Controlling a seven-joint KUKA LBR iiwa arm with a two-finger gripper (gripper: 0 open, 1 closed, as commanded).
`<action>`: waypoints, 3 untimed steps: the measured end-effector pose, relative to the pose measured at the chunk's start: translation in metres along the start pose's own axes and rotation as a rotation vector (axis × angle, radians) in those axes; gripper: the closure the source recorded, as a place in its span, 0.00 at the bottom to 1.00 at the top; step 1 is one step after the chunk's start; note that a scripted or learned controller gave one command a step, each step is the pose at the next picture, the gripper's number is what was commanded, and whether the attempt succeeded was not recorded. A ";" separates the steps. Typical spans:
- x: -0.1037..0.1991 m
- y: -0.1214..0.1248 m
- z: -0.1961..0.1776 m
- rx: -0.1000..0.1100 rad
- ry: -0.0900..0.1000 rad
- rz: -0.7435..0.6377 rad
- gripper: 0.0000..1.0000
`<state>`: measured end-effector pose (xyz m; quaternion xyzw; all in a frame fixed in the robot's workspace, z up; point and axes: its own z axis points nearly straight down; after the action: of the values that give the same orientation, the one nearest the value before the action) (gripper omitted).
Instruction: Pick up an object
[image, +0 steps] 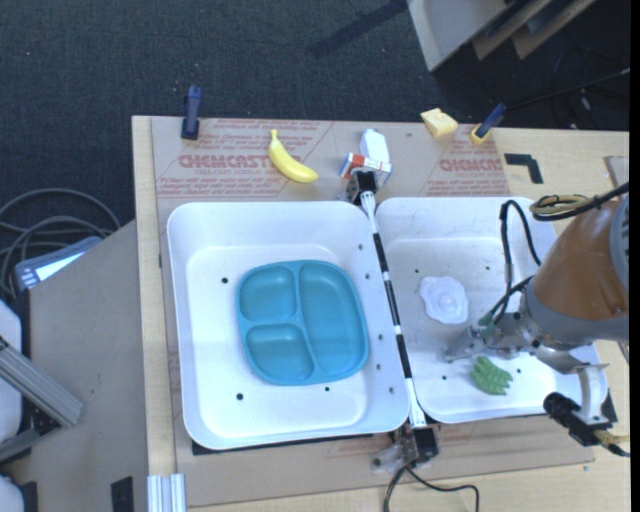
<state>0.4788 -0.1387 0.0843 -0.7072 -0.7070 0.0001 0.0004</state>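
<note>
Approach phase is what the arm appears to be working through, judging by its posture. The two-finger gripper (478, 345) is sitting low in the right shallow white plastic bin (450, 225), just beside a small green knobbly object (491, 375), which is lying near that bin's front wall. A pale white crumpled object (443, 299) is resting a little further back in the same bin, apart from the metal tips. Jaw spread: cannot tell from this slant; nothing is visibly sitting between the tips, so no grasp is being recorded. The left shallow white plastic bin (200, 240) is carrying a blue compartmented plastic tray (301, 322), well apart from the tool. Judgement: next move is calling for centring over the green item, descending, then closing and lifting. A yellow toy banana (290, 160) is lying outside on the bench.
</note>
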 end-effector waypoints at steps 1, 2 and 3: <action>-0.004 0.045 -0.001 -0.001 0.000 -0.001 0.00; 0.012 0.136 -0.060 -0.002 -0.001 -0.003 0.00; 0.038 0.127 0.000 0.001 0.000 -0.001 0.00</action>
<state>0.6054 -0.1005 0.0842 -0.7068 -0.7074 0.0004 0.0008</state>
